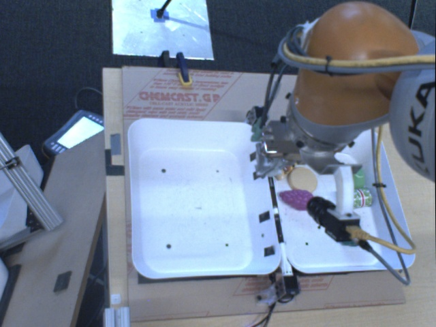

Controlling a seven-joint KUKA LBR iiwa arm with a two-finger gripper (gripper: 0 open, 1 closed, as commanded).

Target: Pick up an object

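Two shallow white bins sit side by side on the desk (417,268), on a brown sheet with red lettering (178,95). The left bin (134,189) takes the middle of the frame; its white floor carries four small dark dots. The right bin (319,254) lies under my orange-banded arm (354,53), which covers much of it.

In the part of the right bin that I can see there are three things:
- A round disc (304,180), flat and pale tan with a lighter rim.
- A purple object (294,198), small, lumpy and magenta-tinged, just below the disc and nearly touching it.
- A green-and-white item (363,197) further right, by the bin's right wall; it is too small to name.

My end effector (268,161) hangs at the seam between the two bins, in the upper half of that seam. The disc lies just to its right and a little lower in the frame. The purple object lies lower right of it, near the dividing edge. The green-and-white item is well apart from it, on the far side of my wrist. I cannot tell whether my end effector is open or closed, and I see nothing held in it.
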